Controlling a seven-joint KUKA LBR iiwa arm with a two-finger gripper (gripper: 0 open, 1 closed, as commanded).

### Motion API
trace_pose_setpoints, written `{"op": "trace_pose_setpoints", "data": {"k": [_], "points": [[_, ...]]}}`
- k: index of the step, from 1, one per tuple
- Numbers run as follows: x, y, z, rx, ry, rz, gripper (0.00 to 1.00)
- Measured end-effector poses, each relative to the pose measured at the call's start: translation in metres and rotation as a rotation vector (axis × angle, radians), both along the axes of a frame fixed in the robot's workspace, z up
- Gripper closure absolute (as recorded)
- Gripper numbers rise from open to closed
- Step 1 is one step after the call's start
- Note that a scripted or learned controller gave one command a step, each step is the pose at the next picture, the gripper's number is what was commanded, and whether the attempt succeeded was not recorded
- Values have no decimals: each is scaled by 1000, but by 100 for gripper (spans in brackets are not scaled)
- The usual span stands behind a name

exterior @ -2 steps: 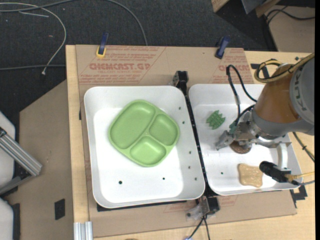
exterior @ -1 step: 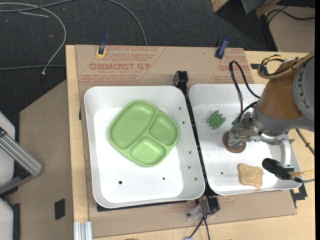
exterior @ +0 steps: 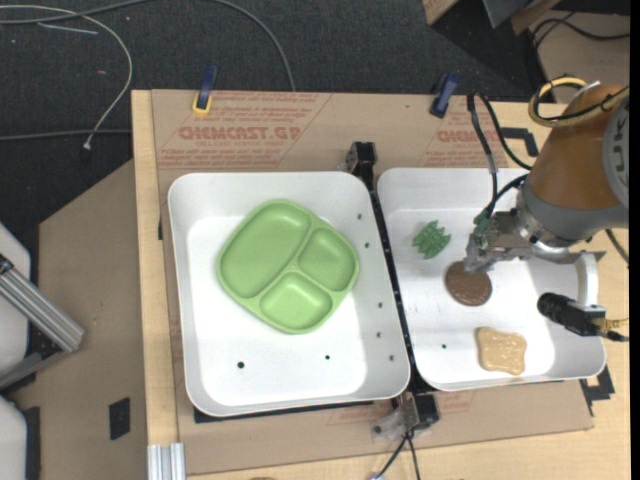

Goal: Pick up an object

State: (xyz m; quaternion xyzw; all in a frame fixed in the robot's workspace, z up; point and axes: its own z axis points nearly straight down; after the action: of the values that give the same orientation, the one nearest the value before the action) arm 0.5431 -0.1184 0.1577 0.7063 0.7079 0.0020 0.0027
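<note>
I cannot tell how the jaws stand: the gripper [exterior: 478,260] hangs low over the brown disc [exterior: 468,287] at centre right of the frame, so the reach looks nearly done, and next it likely needs a straight descent and a close. Counted: one brown disc, one green leafy piece [exterior: 432,239], one tan cookie-like piece [exterior: 500,350] in the right bin [exterior: 560,373], one green divided plate [exterior: 288,266] in the left bin [exterior: 200,368].

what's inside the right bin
In the right bin: a green leafy piece, a brown disc and a tan cookie-like piece. The gripper covers the disc's upper edge.
</note>
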Motion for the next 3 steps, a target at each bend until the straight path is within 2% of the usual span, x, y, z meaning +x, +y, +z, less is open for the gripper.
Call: {"op": "trace_pose_setpoints", "data": {"k": [1,2,3], "points": [[2,0,53,0,0,-1,100],[3,49,52,4,8,3,100],[12,102,47,3,7,4,100]]}}
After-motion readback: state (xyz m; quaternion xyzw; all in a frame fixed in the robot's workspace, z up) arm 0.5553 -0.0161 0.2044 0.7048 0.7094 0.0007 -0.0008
